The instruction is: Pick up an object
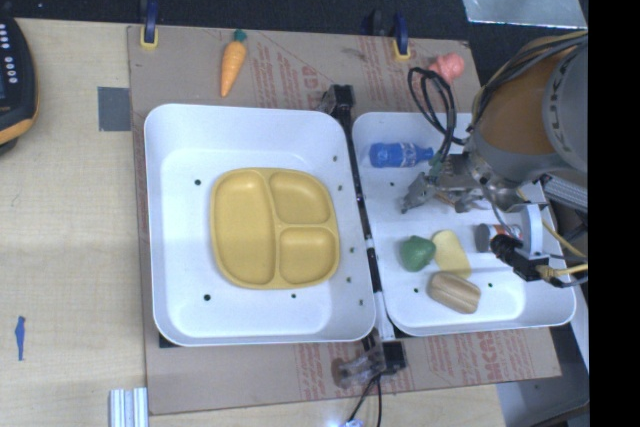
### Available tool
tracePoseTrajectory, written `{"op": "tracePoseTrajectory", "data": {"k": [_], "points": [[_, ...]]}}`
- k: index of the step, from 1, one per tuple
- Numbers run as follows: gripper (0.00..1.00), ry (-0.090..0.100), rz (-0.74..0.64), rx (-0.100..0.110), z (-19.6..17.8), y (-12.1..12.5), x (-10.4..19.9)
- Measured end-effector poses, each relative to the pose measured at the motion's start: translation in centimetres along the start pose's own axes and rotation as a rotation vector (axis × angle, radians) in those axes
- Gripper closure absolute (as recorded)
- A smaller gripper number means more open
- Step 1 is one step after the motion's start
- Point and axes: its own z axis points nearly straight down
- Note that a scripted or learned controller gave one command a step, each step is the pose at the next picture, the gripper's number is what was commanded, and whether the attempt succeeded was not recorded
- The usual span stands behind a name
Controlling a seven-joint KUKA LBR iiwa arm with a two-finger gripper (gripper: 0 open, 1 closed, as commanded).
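**Worktop inventory: two bins, arm reaching in from the right**

- Left bin (170, 215): sitting on the worktop (70, 245), carrying a yellow divided plate (273, 226) lying flat near its middle.
- Right bin (520, 310): sitting just beside the left one, carrying four loose items. A blue bottle (398, 154) is lying on its side near the far left corner. A green object (417, 252) is resting toward the middle, with a pale yellow block (451, 251) touching or just beside it on the right. A tan wooden cylinder (454, 292) is lying near the front edge, just below the yellow block.
- Arm (525, 115): grey and orange, hanging over the right bin's far right part, cables looping over it.
- Tool (440, 190): hovering low over the bin floor between the blue bottle and the green object; nothing is showing between its fingers, and whether they are released or clenched cannot be told.
- Outside the bins: an orange toy carrot (232, 64) is lying on the brown board beyond the left bin; a pink object (447, 66) is lying beyond the right bin.
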Motion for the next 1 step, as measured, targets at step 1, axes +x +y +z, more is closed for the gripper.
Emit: {"op": "tracePoseTrajectory", "data": {"k": [1], "points": [[0.0,-0.006,0.006,-0.012,-2.76,3.36,-3.61]]}}
